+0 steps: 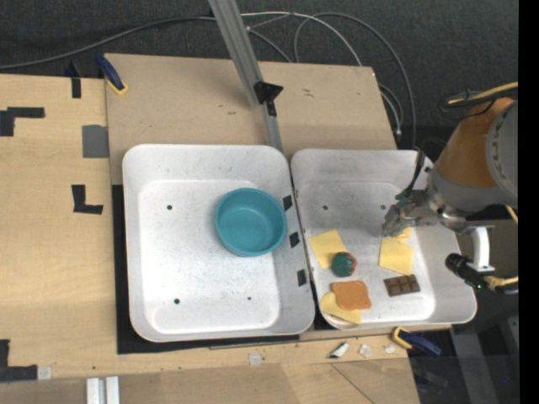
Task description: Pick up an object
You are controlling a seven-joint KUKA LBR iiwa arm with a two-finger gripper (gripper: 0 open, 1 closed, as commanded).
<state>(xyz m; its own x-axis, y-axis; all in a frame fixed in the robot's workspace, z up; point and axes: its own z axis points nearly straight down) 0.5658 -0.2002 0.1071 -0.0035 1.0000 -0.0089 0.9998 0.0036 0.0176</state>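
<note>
tool (pixel 402 217) hung low over the right shallow white plastic bin (pixel 354 171), tip just above the upper edge of a flat pale yellow foam square (pixel 396 257); could not tell its state, and nothing seen held. likely positioned there to take that square. other pieces lay close together nearby: second yellow square (pixel 327 246), small dark green ball (pixel 343 264), orange slab (pixel 350 294), brown chocolate-like block (pixel 402 286). round teal bowl (pixel 249 220) sat alone in the left white bin (pixel 168 225).

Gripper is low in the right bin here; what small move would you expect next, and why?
Probably a short drop onto the yellow piece: the gripper hangs just above its upper edge, and nothing shows between its fingers. The brown block lies farther off.
</note>
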